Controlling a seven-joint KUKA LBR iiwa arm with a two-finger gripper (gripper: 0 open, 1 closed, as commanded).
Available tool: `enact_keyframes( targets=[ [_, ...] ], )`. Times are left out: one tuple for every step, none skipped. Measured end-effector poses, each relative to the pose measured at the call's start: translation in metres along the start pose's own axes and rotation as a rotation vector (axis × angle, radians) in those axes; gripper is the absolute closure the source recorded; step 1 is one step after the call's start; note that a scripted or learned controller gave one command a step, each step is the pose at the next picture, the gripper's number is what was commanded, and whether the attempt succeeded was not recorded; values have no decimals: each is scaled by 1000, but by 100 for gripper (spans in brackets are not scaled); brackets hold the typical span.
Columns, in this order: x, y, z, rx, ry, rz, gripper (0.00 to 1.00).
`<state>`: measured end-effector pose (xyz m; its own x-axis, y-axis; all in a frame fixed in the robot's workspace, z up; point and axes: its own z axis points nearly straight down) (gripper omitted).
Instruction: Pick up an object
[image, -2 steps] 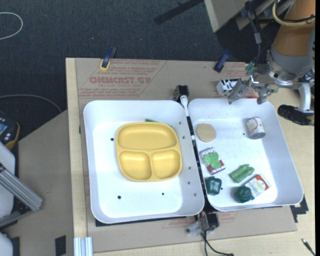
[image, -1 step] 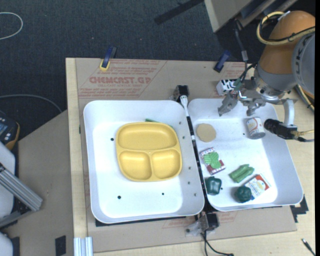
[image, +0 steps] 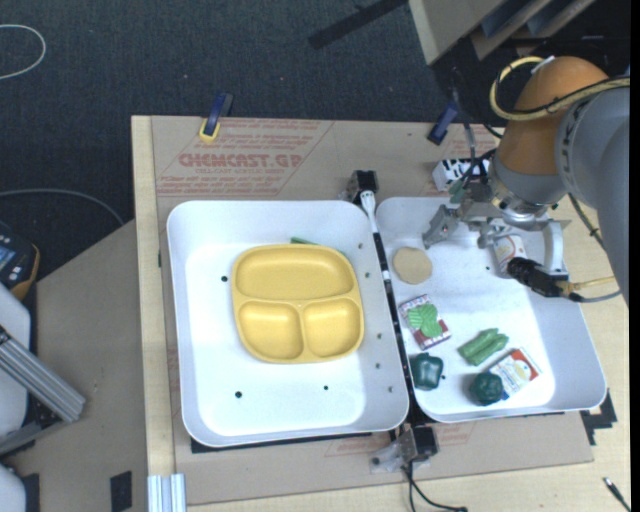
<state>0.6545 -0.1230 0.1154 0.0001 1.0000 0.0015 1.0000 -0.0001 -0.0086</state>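
Note:
The right bin (image: 570, 330) holds several small items: a round tan cookie (image: 411, 265), a packet with a green picture (image: 423, 318), a light green pod (image: 483, 345), two dark green pieces (image: 428, 371) (image: 487, 388), and a white and red packet (image: 517, 368). My gripper (image: 467, 232) hangs over the far end of this bin, just right of and behind the cookie. Its fingers (image: 437, 228) are spread open and hold nothing.
The left bin (image: 200, 340) carries a yellow divided plate (image: 298, 300), with a sliver of green (image: 303, 241) peeking out behind it. A black cable (image: 540, 278) trails from the wrist over the right bin's far right side. Clamps sit at the board's back edge.

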Motion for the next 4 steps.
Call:
enact_keyframes(
  targets=[
    [1, 0, 32, -4, -1, -1, 0],
    [1, 1, 19, -9, -1, 0, 100],
    [4, 3, -25, -16, -3, -1, 100],
    [0, 1, -69, -16, -4, 1, 100]
  ],
)
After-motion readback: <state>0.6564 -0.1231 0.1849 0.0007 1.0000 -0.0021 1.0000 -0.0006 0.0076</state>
